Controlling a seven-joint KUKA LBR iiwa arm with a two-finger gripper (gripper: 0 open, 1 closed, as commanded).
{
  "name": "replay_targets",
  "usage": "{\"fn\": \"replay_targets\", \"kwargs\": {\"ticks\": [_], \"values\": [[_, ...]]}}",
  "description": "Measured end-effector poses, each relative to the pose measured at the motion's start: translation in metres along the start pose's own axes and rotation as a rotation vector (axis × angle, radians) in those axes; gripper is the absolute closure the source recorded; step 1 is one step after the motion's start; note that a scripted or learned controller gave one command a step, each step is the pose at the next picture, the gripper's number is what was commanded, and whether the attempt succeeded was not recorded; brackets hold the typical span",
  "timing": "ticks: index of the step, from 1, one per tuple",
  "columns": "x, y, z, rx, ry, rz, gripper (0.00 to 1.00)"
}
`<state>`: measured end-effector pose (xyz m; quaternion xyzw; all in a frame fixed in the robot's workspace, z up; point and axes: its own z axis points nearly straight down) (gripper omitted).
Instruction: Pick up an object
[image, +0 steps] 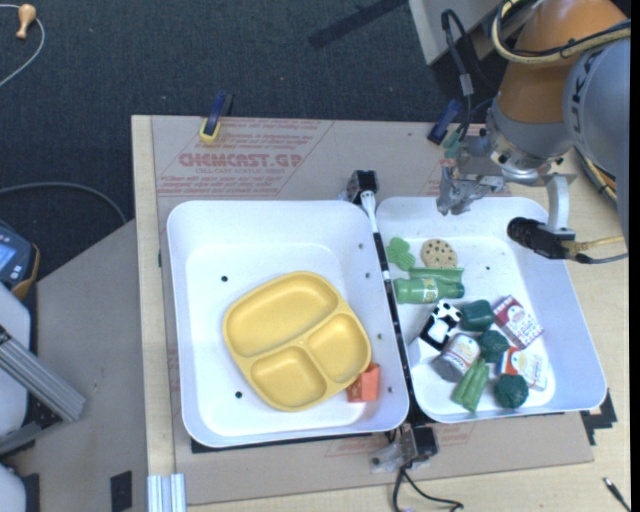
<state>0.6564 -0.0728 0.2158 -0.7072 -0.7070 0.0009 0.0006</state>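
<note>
red "chemcast gp" lettering on the brown board (240, 160) behind the bins.

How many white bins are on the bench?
2. The left bin holds a yellow tray and a small orange block. The right bin holds a pile of small toys, and the gripper hovers over its far edge.

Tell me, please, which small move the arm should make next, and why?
Probably lower the end effector toward the round tan cookie. It hovers over the far edge of the right shallow white bin, holding nothing visible, and the cookie lies nearest, fairly apart from the crowded toys.
</note>
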Motion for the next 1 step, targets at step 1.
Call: {"fn": "replay_targets", "kwargs": {"ticks": [1], "values": [[-0.0025,-0.0066,-0.0195,-0.005,-0.001,0.0,1.0]]}}
